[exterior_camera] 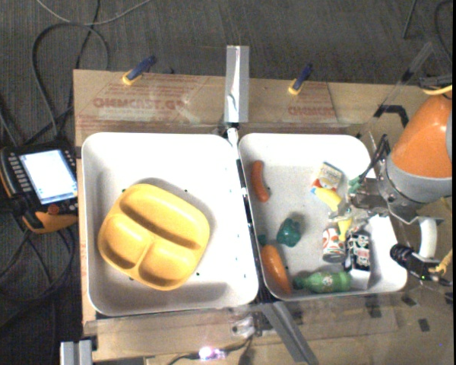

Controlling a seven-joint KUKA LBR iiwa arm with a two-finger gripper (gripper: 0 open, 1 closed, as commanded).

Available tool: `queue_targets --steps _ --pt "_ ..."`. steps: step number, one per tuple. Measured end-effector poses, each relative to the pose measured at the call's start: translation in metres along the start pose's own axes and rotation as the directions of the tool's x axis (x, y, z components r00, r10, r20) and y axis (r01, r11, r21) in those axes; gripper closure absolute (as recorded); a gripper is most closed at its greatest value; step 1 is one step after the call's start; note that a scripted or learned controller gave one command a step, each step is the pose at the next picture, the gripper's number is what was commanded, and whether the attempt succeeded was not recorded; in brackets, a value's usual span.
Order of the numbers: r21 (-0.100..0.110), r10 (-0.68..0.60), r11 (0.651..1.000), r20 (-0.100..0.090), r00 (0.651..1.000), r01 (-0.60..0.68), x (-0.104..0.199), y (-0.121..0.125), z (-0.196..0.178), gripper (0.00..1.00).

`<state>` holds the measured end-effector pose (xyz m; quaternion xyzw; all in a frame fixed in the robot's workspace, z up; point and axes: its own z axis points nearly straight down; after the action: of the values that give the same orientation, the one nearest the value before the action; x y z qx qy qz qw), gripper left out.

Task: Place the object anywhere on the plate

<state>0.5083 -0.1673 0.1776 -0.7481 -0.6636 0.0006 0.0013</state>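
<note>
Even, moderately bright overhead light, soft shadows inside the white bins [91, 204], slight overall softness and grain.

Plate [155, 236] in left bin [91, 204]; toys in right bin [304, 147].

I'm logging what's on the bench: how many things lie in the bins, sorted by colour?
Yellow: 2, plate, small piece
Orange: 2, sausage, oval
Green: 2, bottle, teal lump
Printed packets or cans: about 3
Total: about 9
</note>
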Motion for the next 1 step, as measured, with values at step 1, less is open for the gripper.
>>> queue_targets --steps 1 --pt "0.000 0.000 1.000 0.000 1.000 0.000 0.0000 0.0000 0.0000 0.00"
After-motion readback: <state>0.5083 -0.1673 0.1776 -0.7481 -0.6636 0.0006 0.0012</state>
